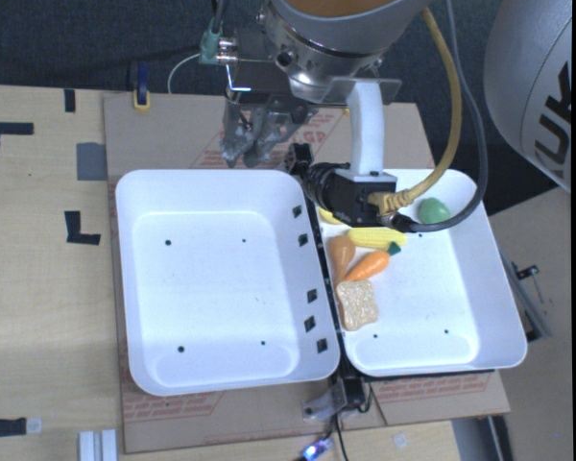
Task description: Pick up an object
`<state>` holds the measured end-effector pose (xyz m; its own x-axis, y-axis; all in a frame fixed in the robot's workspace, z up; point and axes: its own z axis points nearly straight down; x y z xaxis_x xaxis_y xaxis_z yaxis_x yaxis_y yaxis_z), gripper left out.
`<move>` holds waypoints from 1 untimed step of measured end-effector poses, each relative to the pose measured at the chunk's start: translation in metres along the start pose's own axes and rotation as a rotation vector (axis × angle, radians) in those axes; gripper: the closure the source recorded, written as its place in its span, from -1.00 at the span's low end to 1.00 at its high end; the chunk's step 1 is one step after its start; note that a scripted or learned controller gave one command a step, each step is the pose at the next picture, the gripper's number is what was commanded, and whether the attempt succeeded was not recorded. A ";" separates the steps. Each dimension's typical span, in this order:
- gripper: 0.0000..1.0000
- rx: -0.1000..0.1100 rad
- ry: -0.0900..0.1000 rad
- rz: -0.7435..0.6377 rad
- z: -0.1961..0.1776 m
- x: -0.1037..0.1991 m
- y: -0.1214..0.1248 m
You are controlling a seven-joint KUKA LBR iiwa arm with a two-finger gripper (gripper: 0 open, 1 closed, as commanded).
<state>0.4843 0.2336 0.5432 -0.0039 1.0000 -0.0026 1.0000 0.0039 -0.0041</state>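
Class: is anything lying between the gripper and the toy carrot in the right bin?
No loose thing. The gripper hangs beyond the left bin's far rim; only the bins' adjoining rims separate it from the carrot.

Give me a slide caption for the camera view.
KUKA gripper hangs beyond the left bin; carrot, bread slice and green ball lie in the right bin.

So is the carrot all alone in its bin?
No, the carrot shares its bin with a green ball and a tan slice.
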 end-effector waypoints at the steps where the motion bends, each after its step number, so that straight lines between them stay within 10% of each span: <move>1: 1.00 0.002 -0.001 0.005 0.038 -0.001 0.029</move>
<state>0.5137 0.2329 0.5047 0.0008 1.0000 -0.0041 1.0000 -0.0008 -0.0063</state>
